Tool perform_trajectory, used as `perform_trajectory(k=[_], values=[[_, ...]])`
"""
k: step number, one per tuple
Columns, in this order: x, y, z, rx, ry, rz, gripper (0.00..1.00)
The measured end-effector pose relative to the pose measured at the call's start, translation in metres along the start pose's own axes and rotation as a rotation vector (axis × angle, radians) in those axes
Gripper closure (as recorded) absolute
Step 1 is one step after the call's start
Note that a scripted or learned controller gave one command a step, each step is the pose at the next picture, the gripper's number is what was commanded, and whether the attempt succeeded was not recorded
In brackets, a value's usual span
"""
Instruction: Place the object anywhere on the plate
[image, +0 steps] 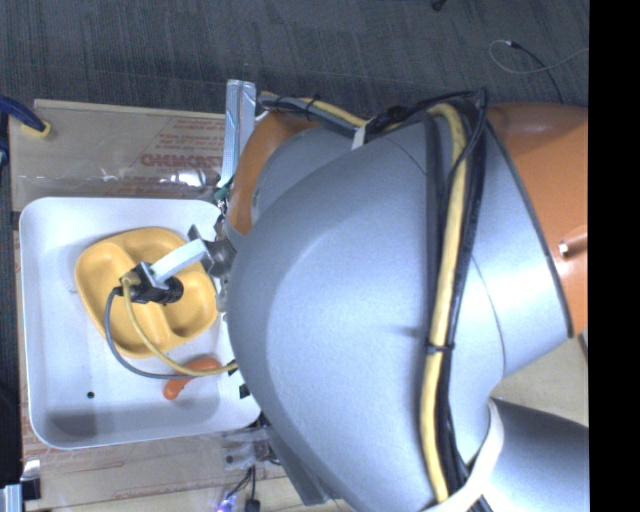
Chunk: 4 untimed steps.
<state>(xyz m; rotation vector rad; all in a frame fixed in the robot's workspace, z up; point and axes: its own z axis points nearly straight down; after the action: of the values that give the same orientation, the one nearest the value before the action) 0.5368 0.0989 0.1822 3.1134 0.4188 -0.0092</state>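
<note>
Dark carpet floor (300, 40) at 12 o'clock, beyond a brown bench (110, 130) bearing a white bin (50, 400) at 9 o'clock. Inside that bin, a yellow divided plate (100, 270), toward the 12 o'clock half. Just beside the plate's 5 o'clock rim, on bare bin floor and not on the plate: the orange object (190, 377), slim and carrot-like. Looming in from 3 o'clock, the grey arm (400, 300), wrist end near the plate's 3 o'clock edge. Jaws buried under that bulk; clenched or released, impossible to tell.

Probably a pick ahead, with placing not yet done. To do it well: descend squarely over the object's middle, close across its narrow width, lift clear of the rim, carry toward 11 o'clock, and release low over a plate hollow to stop any rolling off.
</note>
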Motion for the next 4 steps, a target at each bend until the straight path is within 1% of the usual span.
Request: perform_trajectory(k=[1, 2, 3, 4], values=[[-0.006, 0.002, -0.057, 0.000, 0.003, 0.023, 1.00], [-0.063, -0.005, -0.033, 0.002, -0.002, 0.059, 1.00], [-0.064, 0.066, -0.053, 0.005, -0.002, -0.428, 1.00], [-0.065, 0.046, -0.034, 0.004, -0.001, -0.437, 1.00]])
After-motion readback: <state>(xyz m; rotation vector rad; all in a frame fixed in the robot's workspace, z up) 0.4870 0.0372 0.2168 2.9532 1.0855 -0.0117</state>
